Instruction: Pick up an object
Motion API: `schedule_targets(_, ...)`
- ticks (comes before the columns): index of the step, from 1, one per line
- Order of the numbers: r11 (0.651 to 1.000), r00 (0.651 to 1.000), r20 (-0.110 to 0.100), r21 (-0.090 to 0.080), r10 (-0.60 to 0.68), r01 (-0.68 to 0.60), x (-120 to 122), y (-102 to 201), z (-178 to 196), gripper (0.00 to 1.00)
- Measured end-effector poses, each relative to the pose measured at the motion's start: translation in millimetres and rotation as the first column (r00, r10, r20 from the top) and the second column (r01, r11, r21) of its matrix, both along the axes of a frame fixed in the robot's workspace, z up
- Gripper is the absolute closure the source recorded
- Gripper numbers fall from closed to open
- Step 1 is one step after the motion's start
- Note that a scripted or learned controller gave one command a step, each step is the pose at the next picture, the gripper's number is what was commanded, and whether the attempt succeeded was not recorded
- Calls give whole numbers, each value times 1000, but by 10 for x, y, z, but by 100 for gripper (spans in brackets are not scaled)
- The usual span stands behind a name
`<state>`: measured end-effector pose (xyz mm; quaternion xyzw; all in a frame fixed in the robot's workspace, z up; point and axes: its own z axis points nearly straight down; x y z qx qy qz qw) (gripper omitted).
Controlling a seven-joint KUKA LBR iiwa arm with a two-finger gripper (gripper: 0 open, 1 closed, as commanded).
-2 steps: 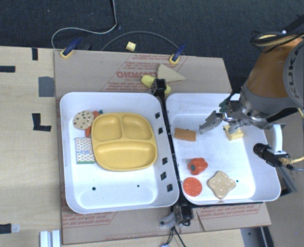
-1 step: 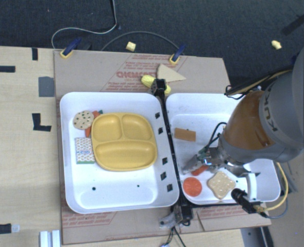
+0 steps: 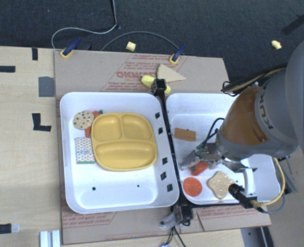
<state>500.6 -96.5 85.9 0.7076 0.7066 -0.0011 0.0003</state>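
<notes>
My gripper [image 3: 194,161] hangs low in the right bin [image 3: 193,107], near its left side. A small red object [image 3: 199,166] lies right under the gripper and is partly hidden by it. Just in front lies a flat red round slice [image 3: 192,186], with a tan bread-shaped piece [image 3: 220,184] to its right. A brown rectangular piece [image 3: 184,134] rests behind the gripper. The arm's orange band [image 3: 247,118] and grey wrist cover the right part of this bin.
The left bin [image 3: 116,197] holds a yellow divided plate [image 3: 124,140], a round cookie [image 3: 83,119], a patterned wafer [image 3: 84,150] and a small red piece [image 3: 96,114]. A black divider [image 3: 165,138] separates the bins. A yellow clip [image 3: 151,80] and a tan wedge [image 3: 170,73] lie behind them.
</notes>
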Motion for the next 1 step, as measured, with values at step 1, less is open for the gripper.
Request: schedule_targets(1,1000,1000,7,-2,0,0,20,-5,110,100)
